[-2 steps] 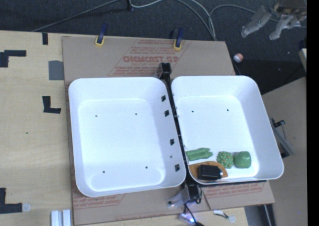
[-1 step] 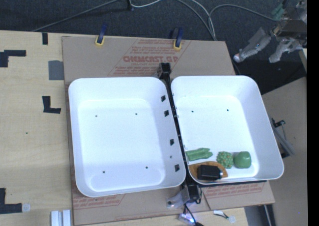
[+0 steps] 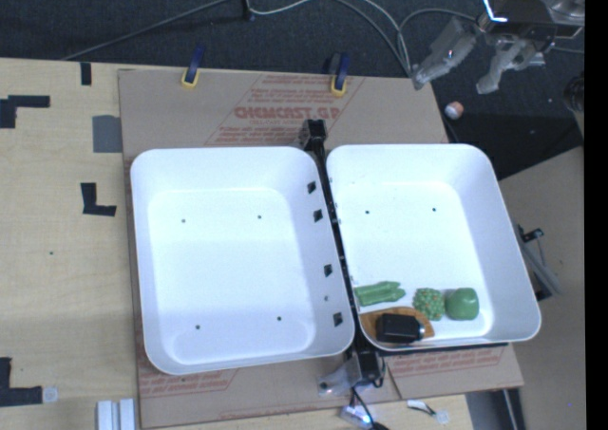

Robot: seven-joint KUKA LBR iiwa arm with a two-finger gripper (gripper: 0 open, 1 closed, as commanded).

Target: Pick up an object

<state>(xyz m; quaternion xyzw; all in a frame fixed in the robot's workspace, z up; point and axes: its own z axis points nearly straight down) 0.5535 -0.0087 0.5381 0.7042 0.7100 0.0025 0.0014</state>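
Clearly my gripper (image 3: 463,67) hung wide and empty beyond the right bin (image 3: 480,172), since the toys (image 3: 418,309) crowded its near edge.

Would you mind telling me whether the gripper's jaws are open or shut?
Open: the gripper, raised beyond the right bin, has its jaws spread apart with nothing between them.

Four small objects (image 3: 418,309) in the right bin's (image 3: 475,181) near edge; left bin (image 3: 152,229) beside it
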